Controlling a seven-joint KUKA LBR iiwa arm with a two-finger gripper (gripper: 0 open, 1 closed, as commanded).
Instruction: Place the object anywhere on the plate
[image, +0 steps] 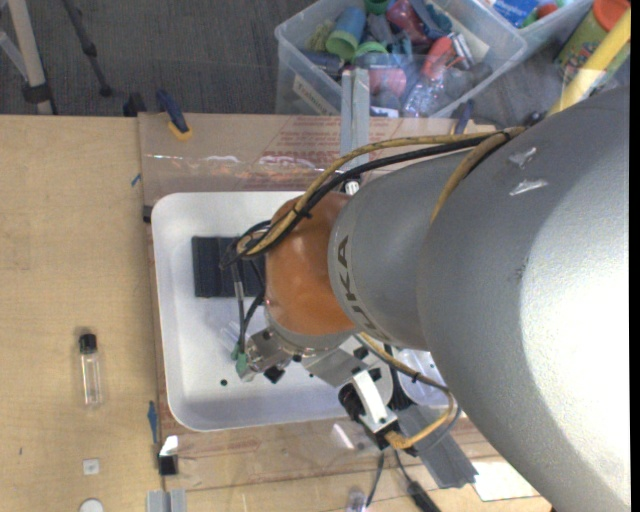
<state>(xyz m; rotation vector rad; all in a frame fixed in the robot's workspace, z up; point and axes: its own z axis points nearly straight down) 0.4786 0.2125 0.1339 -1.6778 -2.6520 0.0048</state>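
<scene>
The grey arm with its orange band (300, 285) reaches in from the right and covers most of the white bin (190, 400). A flat black rectangular thing (213, 266) lies in the bin's far left part, partly hidden by the wrist and its cables. The gripper (262, 358) hangs low over the bin's near left area, seen from above and behind, with its mount and a green plug toward the camera. Whatever lies under the arm is hidden.
A clear tub (400, 50) full of coloured toys stands beyond the bin. On the wooden bench to the left lies a small glass vial (90, 368). A blue clip (176, 116) sits at the back, and small bits (166, 458) lie near the bin's front corner.
</scene>
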